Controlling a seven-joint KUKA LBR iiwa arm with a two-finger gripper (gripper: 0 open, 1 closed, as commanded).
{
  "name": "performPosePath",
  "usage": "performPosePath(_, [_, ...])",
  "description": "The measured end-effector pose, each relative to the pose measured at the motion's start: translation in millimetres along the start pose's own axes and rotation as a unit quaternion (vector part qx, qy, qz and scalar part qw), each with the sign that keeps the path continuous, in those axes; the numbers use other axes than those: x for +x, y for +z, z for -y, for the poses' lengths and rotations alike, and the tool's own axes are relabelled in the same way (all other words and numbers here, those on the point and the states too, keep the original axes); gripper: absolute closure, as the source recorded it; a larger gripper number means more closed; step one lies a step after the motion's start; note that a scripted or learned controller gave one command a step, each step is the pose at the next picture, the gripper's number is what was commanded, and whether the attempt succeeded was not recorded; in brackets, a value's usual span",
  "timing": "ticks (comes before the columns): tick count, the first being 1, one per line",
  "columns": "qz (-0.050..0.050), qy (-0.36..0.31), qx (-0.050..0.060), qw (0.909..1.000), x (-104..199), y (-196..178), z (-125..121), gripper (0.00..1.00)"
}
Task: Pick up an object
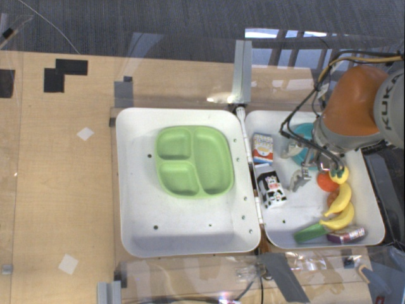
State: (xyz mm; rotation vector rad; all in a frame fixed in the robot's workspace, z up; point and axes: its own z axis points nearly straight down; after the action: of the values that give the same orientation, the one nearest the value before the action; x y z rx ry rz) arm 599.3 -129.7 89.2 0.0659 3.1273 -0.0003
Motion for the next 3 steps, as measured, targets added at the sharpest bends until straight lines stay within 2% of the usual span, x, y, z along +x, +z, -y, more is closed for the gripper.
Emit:
performPosePath(1, [0.0,-0.007,0.0,1.0,-47.9,1.1,27.8,0.0])
performPosePath(2, [-0.001,-0.035,-0.001,0.9994,-10.2,0.9,41.1,0.0])
performPosePath(3, [-0.001,-0.028,0.0,0.9996,-8.5,0.5,28.2,0.0])
